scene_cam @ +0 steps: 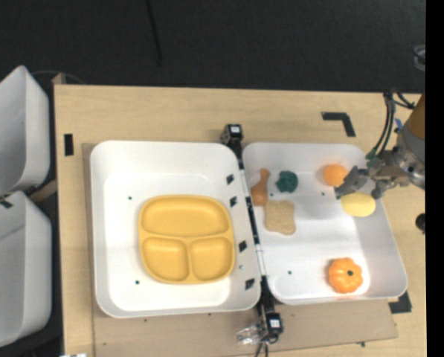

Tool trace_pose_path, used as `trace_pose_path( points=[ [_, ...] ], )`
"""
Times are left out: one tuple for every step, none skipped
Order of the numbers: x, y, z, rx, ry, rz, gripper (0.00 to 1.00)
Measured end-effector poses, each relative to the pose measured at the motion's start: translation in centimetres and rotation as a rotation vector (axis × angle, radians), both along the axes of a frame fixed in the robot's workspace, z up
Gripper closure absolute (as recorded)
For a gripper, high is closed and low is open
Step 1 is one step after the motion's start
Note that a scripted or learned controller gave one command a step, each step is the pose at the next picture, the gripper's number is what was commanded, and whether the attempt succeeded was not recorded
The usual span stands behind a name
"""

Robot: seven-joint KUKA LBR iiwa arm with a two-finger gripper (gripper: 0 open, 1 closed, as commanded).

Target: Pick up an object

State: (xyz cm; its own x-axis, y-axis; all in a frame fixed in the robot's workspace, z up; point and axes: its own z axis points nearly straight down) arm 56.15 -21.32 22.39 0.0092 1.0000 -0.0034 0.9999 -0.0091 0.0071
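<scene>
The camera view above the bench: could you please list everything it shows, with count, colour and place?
bins: two, white, side by side on the bench
tray: one, yellow, three compartments, in the left bin
pumpkin: one, orange, right bin, near corner
lemon: one, yellow, right bin, right side
orange ball: one, orange, right bin, far side
green toy: one, dark green, right bin, far left
drumstick: one, tan-orange, beside the green toy
bread slice: one, beige, right bin, left side
hand: one, grey, above the lemon

Yellow lemon sits just below the hand; orange ball just left of it; pumpkin well below.
</scene>
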Motion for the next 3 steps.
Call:
trace_pose_path(
  points=[
    [0.1, -0.1, 4.4, 0.001, 0.001, 0.013, 1.0],
    [-0.9, 5.7, 3.4, 0.004, 0.006, 0.015, 1.0],
    [-1.3, 10.7, 4.2, 0.005, 0.005, 0.016, 1.0]
  ],
)
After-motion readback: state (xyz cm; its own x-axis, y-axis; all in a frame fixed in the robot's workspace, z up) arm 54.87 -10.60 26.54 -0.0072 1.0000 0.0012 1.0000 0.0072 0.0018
